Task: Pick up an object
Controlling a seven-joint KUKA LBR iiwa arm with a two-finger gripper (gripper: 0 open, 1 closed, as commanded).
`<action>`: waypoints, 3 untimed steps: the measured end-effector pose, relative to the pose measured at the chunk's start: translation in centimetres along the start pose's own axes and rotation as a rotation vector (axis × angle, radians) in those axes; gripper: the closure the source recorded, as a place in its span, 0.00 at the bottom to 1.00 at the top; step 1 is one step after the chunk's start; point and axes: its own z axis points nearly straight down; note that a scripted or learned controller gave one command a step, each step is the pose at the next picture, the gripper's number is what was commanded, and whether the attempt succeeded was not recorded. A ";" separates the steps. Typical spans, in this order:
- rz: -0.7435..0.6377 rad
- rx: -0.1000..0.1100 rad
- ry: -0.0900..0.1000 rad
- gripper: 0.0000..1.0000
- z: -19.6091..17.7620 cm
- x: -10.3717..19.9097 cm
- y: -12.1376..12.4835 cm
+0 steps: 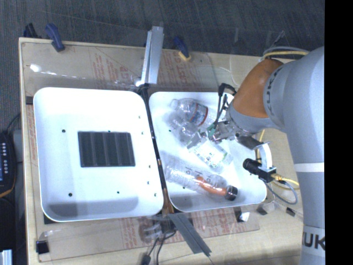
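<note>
- Arm [292, 93] comes in from the right, orange band above the wrist, bent down over the right bin [251, 195]
- Gripper [216, 131] sits low in the upper-middle of that bin, among the clear plastic items; jaw state: cannot tell, the wrist and clutter hide it
- Crumpled clear plastic bottle [187, 115] in the bin's upper part, just left of the gripper; contact unclear
- Clear packet with green print [212, 152] just below the gripper, mid-bin
- Long clear wrapped item [185, 176] lies slanted along the lower left of the bin
- Orange tool with a black tip [218, 190] beside it near the bottom edge, touching or overlapping the wrapper
- Left bin [49, 148] has a dark ribbed rectangle [106, 148] at its centre
- Blue clamps [54, 36] on the bench's far edge; metal divider bar [151, 54] rises between the bins
</note>
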 end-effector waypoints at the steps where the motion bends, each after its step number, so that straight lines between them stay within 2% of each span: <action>1: -0.198 0.007 0.004 0.00 1.0 2.0 5.5; 2: -0.206 0.007 0.003 1.00 -0.1 2.1 5.7; 3: -0.234 -0.001 -0.001 1.00 -9.4 7.8 10.1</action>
